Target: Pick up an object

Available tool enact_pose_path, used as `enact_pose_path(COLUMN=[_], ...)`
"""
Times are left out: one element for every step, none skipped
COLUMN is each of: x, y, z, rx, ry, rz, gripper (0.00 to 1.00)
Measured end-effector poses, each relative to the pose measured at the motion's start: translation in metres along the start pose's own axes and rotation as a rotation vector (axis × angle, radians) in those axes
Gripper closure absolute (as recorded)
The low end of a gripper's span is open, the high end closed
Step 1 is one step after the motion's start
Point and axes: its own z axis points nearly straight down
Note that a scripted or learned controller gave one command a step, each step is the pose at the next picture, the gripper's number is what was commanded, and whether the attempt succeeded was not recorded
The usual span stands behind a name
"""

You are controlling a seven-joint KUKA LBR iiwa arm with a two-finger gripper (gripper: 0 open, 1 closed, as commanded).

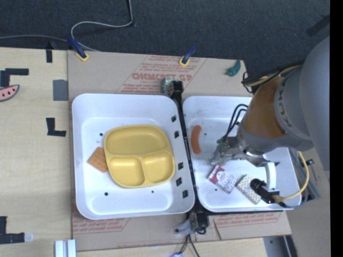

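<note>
Camera view: red-and-white packet [222, 179] just below the fingers [219, 155].

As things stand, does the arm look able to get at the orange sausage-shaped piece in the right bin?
Probably yes. The sausage-shaped piece lies alone on bare bin floor near the right bin's left wall, with nothing on top of it. The gripper is just to its right. The nearby divider wall could crowd a grasp.
</note>
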Motion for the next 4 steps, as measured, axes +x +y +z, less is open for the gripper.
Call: enact_pose_path(x=[0.000,0.001,0.001,-0.004], y=[0.000,0.000,0.000,-0.014], z=[0.000,-0.009,-0.009,0.010], rx=[0.000,0.001,0.002,0.001], ry=[0.000,0.001,0.001,0.004], rz=[0.000,-0.001,-0.001,-0.002], gripper=[0.00,1.00,0.00,0.00])
